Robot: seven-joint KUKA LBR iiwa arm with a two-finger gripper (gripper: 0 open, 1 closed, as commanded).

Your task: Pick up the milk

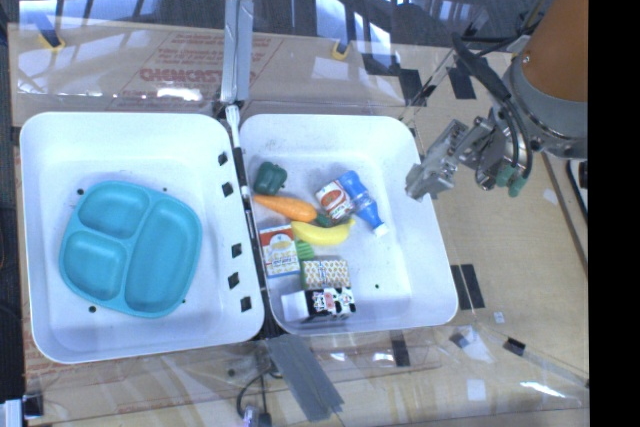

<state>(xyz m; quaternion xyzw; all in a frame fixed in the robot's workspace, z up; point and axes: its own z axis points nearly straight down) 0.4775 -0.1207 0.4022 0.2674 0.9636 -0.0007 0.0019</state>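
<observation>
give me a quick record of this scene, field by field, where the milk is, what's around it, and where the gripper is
milk: carton with cow spots, lying at the near edge of the right bin
neighbours: patterned box just behind it, banana, carrot, blue bottle, green pepper
left bin: holds a blue divided plate
gripper: over the right bin's right rim, apart from the milk
held: nothing seen between the fingers
task state: milk not yet picked up
</observation>
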